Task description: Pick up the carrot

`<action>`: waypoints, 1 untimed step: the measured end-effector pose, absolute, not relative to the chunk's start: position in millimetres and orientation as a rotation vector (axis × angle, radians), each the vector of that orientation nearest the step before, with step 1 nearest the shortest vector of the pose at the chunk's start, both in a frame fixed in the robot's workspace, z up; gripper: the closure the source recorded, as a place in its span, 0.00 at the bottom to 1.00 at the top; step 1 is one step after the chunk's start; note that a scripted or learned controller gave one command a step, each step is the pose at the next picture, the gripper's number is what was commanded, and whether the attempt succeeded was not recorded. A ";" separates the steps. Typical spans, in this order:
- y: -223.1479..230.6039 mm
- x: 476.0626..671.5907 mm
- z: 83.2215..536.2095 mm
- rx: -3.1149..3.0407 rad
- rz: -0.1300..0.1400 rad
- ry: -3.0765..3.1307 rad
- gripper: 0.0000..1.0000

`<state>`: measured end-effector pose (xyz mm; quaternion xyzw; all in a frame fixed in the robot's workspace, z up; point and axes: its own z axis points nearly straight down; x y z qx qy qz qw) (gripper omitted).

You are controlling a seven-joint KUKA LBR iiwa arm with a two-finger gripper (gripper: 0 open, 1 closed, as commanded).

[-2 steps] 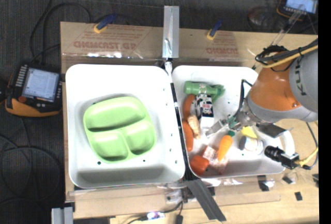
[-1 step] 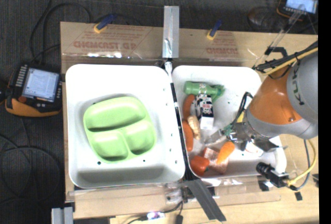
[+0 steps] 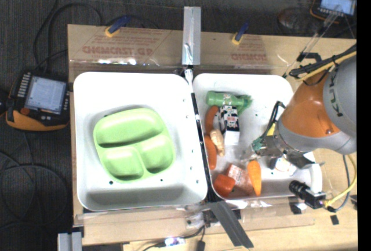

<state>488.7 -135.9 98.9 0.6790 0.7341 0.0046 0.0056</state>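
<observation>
— Start at the left of the frame: the left bin (image 3: 87,128) carries a green divided tray (image 3: 133,142), well away from the work. No trouble there.

— And the right bin (image 3: 278,84)?

— Crowded along its left wall. A green item (image 3: 229,99) at the top, a black-and-white pack (image 3: 230,119) under it, then some orange-red pieces (image 3: 210,151) down the wall, and a red wrapped thing (image 3: 233,177) at the bottom. The carrot (image 3: 254,177) lies at the lower middle of that bin, touching the wrapped thing on its left.

— So the risk is the neighbour?

— I'd say so. If the claw (image 3: 268,148) comes down a little left, it may catch the wrapper or shove the carrot against it. The carrot is tapered too, so it could squirt out.

— Is the claw open?

— I cannot tell; the wrist and its cables hide that. It sits just above and right of the carrot, not on it.

— Anything further right?

— The arm's orange band (image 3: 310,113), near the bin's right rim.
</observation>
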 end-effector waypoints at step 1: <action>-91.5 508.0 182.5 2.432 -0.008 1.992 1.00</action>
